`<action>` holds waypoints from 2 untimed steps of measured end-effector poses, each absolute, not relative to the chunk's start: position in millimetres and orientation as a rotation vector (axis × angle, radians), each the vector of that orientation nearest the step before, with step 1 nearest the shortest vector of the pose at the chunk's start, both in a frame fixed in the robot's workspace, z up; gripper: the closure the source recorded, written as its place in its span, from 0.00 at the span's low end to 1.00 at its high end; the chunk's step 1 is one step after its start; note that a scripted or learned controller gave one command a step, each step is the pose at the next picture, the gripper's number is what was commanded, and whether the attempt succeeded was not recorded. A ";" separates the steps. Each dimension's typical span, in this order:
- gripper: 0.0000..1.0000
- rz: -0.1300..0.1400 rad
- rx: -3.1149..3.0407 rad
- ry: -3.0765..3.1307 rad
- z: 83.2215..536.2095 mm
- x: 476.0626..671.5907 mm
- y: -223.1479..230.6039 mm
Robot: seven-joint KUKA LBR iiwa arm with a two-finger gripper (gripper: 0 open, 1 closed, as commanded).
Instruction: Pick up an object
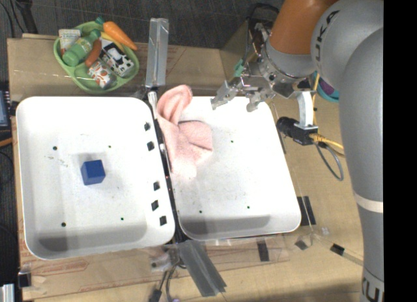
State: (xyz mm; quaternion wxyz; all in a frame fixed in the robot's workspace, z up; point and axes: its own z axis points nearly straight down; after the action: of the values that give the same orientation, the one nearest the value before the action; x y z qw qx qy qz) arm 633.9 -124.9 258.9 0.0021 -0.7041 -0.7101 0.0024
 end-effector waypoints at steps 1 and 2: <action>0.00 0.000 -1.967 -2.451 91.7 657.3 -106.8; 1.00 0.004 -1.959 -2.454 101.7 657.3 -106.3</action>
State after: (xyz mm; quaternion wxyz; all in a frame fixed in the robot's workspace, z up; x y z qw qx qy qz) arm 657.3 -106.3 101.7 0.0009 -0.6239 -0.7815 0.0014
